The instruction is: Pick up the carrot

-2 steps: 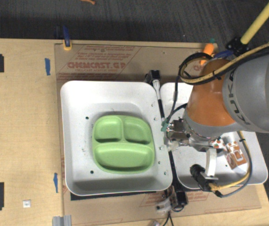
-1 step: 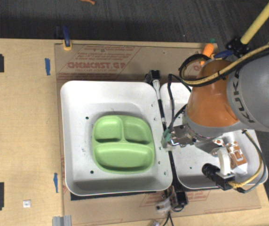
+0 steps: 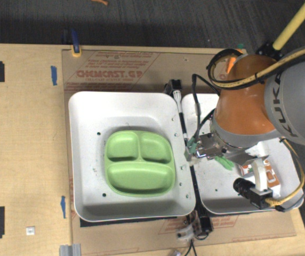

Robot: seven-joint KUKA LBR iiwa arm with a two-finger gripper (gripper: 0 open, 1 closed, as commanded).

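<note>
The carrot (image 3: pixel 244 169) is orange with a green leafy end. It lies flat in the right bin, near that bin's front, with the green end pointing toward the left bin. The arm hides part of its body.

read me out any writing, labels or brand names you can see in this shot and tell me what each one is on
"KU": white letters on the grey arm, cut off at the picture's right edge.
Red printed lines on the cardboard sheet behind the left bin: too blurred to read with confidence.
Small white tag on the bench at lower left: too small to read.
</note>
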